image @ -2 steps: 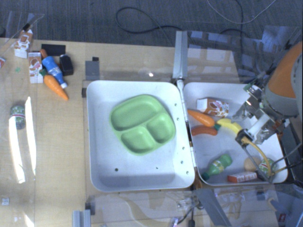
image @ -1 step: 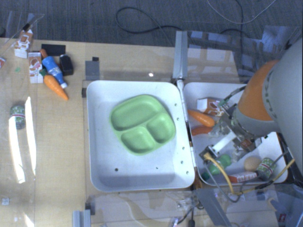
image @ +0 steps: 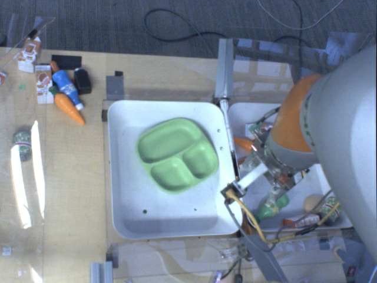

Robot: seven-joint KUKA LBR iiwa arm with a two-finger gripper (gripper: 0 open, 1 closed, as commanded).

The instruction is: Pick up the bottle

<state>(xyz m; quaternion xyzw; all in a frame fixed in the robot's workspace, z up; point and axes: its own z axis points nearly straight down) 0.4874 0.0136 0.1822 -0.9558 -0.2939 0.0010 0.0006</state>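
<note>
The bottle (image: pixel 273 207) lay in the right bin (image: pixel 242 118), at about 5 o'clock in the view, just under the wrist of the arm (image: pixel 330 128). It was small and green, lying on its side with the neck pointing to about 8 o'clock. I judge it was light plastic, stiff enough but smooth and round, so it could slip or roll; the best hold would be across the middle of its body. No label on it could be read. The gripper (image: pixel 277 184) hung just over the bottle, but whether its claw was open or closed I could not tell.

Beside the bottle, at 3 o'clock from it, lay a red-capped tube (image: pixel 301 221) and a round tan thing (image: pixel 313 203). Farther, at 9 o'clock, the left bin (image: pixel 121 158) held a green divided plate (image: pixel 177 155). Farthest, at about 10 o'clock on the bench, lay a toy carrot (image: pixel 69 109), a blue bottle (image: pixel 66 89) and small cartons (image: pixel 43 82); their print was too small to read.
</note>
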